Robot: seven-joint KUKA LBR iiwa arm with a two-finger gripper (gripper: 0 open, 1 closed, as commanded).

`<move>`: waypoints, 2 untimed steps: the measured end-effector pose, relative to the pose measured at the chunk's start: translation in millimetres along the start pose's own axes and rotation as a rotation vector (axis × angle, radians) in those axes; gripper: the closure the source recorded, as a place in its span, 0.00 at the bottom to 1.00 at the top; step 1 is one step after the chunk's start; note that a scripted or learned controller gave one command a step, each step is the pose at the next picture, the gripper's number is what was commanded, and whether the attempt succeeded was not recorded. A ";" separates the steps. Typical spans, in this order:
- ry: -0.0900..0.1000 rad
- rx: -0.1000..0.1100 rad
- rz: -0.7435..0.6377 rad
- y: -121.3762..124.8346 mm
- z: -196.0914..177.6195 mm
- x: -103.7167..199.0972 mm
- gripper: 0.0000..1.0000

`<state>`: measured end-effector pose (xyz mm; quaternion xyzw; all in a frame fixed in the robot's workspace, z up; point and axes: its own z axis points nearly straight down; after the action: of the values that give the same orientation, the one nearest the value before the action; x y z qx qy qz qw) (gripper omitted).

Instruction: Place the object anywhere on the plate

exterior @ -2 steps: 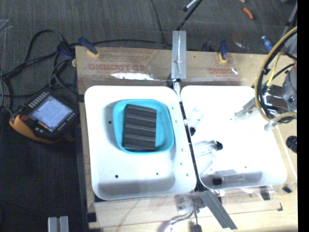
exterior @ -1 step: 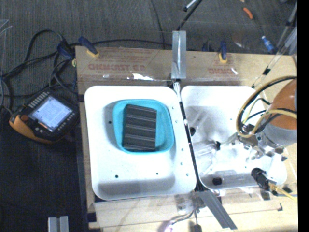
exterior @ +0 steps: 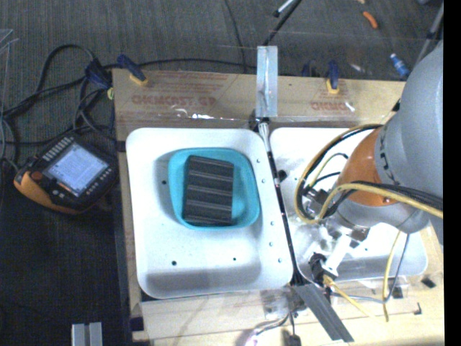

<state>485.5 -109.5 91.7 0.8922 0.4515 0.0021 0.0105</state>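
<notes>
- Block point(exterior: 209, 190) is seen lying flat on plate point(exterior: 247, 193) in left bin point(exterior: 144, 215); task judged done.
- Gripper point(exterior: 328, 254) is parked over right bin point(exterior: 288, 150), prob. for clearance; jaw state can't be told.

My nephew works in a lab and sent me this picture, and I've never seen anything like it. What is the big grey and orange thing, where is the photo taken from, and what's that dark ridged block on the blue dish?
The photo comes from one fixed camera above a bench, looking down at a slant. The big grey and orange thing is a robot arm reaching in from the picture's right, with yellow and black cables looped around its wrist. Its gripper, the part meant to grasp things, sits low over the right bin; I can't tell whether it is open or shut.

Two shallow white bins stand side by side. In the left bin lies a blue plate, and a dark ridged block rests on it. On the floor, at the picture's left, sits a handheld control pad with a lit screen.
</notes>
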 end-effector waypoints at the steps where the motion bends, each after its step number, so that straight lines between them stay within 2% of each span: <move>1: 0.008 0.022 -0.489 30.1 -10.1 -45.9 0.00; 2: 0.009 0.020 -0.602 55.7 -100.3 -77.1 0.00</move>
<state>483.4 -202.9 193.6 0.7184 0.6957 -0.0015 -0.0001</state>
